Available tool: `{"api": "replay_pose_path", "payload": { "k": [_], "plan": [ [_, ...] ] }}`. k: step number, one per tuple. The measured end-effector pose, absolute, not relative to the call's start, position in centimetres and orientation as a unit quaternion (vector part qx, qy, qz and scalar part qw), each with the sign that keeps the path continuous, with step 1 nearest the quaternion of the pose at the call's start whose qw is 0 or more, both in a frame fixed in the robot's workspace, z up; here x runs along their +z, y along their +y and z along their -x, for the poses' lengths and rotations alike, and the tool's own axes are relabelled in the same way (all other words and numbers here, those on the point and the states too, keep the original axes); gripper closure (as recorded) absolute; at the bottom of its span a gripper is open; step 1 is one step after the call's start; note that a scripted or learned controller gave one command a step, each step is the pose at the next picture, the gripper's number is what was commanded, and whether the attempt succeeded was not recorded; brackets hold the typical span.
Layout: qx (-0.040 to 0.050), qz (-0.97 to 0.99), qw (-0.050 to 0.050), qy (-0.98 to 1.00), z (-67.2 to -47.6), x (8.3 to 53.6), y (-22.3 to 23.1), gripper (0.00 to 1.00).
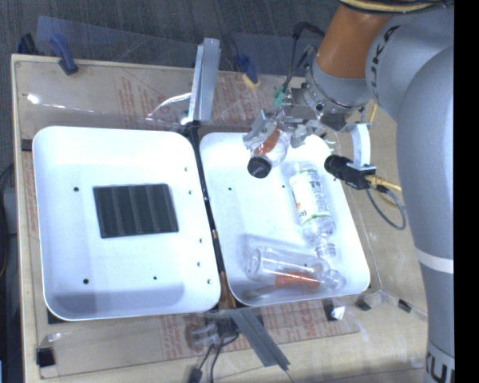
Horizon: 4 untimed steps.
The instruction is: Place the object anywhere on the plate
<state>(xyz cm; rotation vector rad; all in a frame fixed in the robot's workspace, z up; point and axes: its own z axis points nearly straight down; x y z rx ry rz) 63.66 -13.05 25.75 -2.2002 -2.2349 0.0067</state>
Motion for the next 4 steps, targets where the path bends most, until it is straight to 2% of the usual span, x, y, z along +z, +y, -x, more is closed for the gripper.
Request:
{"api": "replay_pose_path", "payload": {
  "k": [1,2,3,4],
  "plan": [
    [0.0019,0.571,0.003,-0.821,-59.2,25.0,-7.0,1.0],
    [0.0004,0.515,-0.001,-0.857,-56.8,33.6,-9.5,1.0],
    [0.0009,0.532,0.0,-0.847,-59.3,32.2,-4.8,1.0],
    [0.0009,0.532,-0.001,-0.847,-59.3,32.2,-4.8,0.0]
  ]
}}
